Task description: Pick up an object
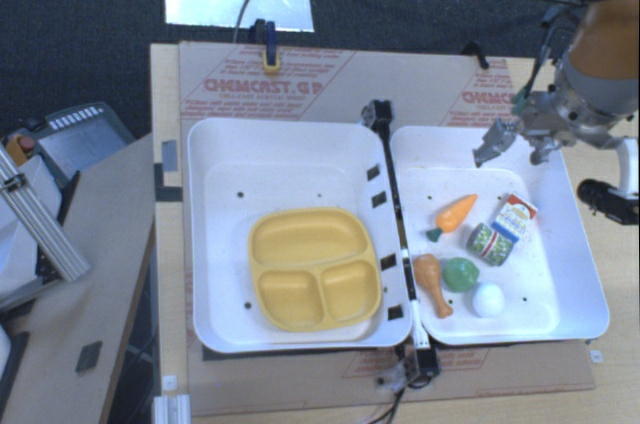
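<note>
We're hovering the end effector [515, 144] over the back of the right bin [580, 242] — fingers spread wide, nothing between them, well clear of the bin floor. No pick made yet.

Candidates are all sitting in that bin's front half: a carrot [455, 214], a small carton [513, 215] touching a green can [489, 244], a drumstick [432, 282] just beside a green ball [461, 274], and a white ball [488, 300] near the front wall. They're clustered, so we're judging the carrot the easiest target — it's lying apart from the rest, nearest the end effector.

The left bin [215, 212] is carrying a yellow divided tray [313, 267], probably the drop spot, though that's our guess. Both bins are resting on a board on the desk [165, 112], clamped at the back edge.
</note>
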You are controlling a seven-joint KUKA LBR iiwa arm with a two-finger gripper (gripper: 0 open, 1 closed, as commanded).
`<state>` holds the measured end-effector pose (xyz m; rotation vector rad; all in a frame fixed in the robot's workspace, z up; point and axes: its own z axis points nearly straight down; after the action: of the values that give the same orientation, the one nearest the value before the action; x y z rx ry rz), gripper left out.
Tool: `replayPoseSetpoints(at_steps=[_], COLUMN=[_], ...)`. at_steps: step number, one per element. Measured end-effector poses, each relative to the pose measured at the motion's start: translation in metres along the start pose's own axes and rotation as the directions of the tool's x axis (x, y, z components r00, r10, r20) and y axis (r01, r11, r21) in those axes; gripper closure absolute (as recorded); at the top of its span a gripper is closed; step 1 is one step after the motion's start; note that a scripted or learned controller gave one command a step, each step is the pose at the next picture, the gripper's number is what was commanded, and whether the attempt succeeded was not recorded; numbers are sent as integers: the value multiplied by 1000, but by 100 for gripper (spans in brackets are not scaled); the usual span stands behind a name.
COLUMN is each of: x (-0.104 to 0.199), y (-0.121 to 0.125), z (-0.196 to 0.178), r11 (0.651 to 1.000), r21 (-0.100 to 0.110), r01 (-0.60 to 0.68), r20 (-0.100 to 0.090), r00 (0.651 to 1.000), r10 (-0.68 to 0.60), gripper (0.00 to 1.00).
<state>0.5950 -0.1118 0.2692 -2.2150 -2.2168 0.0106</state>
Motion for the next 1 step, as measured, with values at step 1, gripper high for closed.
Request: replayPoseSetpoints(at_steps=[1], x=[0], y=[2], z=[-7], r11=[1000], r21=[-12], r01=[2], r20=[1], r00=[1000], r10=[-2], gripper=[0])
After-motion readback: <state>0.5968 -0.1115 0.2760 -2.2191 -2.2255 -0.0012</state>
